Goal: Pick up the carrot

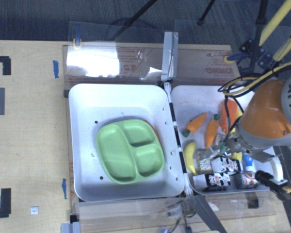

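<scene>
Two orange carrots lie in the right bin (199, 98): one carrot (197, 122) slants near the bin's left wall, and a second carrot (211, 132) lies just to its right. A third orange piece (224, 116) lies partly under the arm. The grey arm with its orange band (267, 116) reaches in from the right. My gripper (223, 151) hangs low over the bin, just right of and below the second carrot's lower end, amid the clutter. No carrot is seen lifted.
A yellow banana (189, 157) lies by the right bin's left wall, next to a clear jar (203, 160). A black-and-white packet (222, 171) and a blue-capped bottle (248, 166) crowd the front. The left bin (82, 130) holds a green divided plate (131, 150).
</scene>
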